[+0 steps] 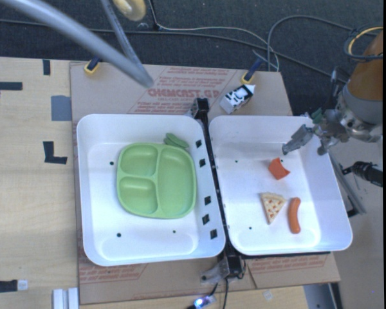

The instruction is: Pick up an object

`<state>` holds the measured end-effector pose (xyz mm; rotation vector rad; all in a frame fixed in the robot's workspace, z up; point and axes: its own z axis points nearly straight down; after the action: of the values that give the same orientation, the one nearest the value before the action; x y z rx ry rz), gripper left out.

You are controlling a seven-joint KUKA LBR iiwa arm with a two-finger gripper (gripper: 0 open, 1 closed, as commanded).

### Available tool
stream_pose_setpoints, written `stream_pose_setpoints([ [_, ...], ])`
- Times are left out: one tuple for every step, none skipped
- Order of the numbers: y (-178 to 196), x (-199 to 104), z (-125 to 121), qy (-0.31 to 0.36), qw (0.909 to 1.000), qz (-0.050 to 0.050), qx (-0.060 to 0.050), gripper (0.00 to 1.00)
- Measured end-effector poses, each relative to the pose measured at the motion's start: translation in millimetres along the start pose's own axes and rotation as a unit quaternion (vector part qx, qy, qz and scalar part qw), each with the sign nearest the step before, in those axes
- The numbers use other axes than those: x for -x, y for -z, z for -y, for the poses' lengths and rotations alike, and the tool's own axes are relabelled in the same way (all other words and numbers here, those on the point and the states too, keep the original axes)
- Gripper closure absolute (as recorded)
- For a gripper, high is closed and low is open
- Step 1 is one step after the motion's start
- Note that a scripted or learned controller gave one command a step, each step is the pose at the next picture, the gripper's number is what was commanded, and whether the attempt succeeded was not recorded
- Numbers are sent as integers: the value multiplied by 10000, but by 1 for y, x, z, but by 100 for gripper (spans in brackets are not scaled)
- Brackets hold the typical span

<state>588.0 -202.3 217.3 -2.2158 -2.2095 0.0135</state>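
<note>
1. End effector (pixel 307 141): it hangs over the right bin (pixel 244 131), close to that bin's far right corner. Its two fingers stand spread apart with nothing between them; it holds no object.

2. Candidate objects, all lying on the floor of the right bin:
   - a small red piece (pixel 278 168), nearest the end effector;
   - a pizza-slice toy (pixel 272 206), closer to the bin's near edge;
   - a sausage toy (pixel 294 215), just beside the pizza slice on its right, near the bin's near right corner.

3. Governing relation: the red piece lies toward the near edge and slightly toward the centre divider from the end effector, a short way off. It is compact, with no clear long axis. The sausage's long axis runs from far edge to near edge; the pizza slice points its tip toward the near edge.

4. Judgement: the red piece is the likeliest target, being the closest. The move calls for a short travel toward the near edge and a descent. It sits apart from the other two, so the fingers have room on both sides.

5. Left bin (pixel 90 172): it carries a green divided plate (pixel 157 180), well apart from the end effector.

6. Task status: nothing is yet lifted.
</note>
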Motion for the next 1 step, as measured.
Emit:
stream_pose_setpoints([
  [8, -1, -3, 20, 10000, 16, 68, 0],
])
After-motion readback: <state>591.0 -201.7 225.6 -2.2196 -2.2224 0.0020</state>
